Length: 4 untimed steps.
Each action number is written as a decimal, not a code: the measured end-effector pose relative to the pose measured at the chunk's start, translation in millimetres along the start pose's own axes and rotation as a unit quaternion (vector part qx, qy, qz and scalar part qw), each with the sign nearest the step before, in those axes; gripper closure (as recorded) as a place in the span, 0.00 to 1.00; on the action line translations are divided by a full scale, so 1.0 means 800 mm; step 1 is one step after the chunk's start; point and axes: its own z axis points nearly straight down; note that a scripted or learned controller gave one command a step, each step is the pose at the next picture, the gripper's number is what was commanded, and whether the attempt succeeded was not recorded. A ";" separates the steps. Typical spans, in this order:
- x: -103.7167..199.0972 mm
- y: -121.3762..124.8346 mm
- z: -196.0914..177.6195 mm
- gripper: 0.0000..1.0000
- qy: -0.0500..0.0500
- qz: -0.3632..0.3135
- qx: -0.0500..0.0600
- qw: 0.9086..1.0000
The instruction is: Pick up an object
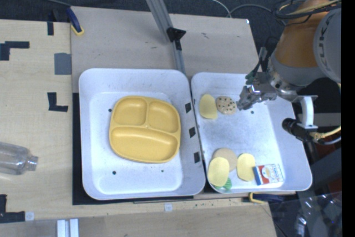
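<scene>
The arm (310, 41) comes in from the right side, and its jaws (246, 101) are low over the upper part of the right bin (288, 141), just beside a small speckled cookie (225, 104). Whether the jaws touch the cookie, I cannot tell. How wide the jaws stand is also not possible to tell from this slanted view, because they look as one dark shape, and no object is seen between them. To the left of the cookie lies a pale yellow oval piece (208, 106), touching it or almost touching it. Near the lower edge of the same bin lie three more pale rounded pieces (219, 170), and beside them a small carton (268, 174) in red, white and blue. The left bin (100, 91) holds a yellow divided plate (145, 129). On the tabletop (33, 80), far left, a clear plastic bottle (15, 159) lies on its side.
</scene>
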 end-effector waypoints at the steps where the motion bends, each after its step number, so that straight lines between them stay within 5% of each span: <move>1: -0.037 0.016 -0.018 1.00 0.000 0.000 -0.003 1.000; 4: -0.046 -0.010 -0.025 1.00 0.002 -0.002 -0.002 1.000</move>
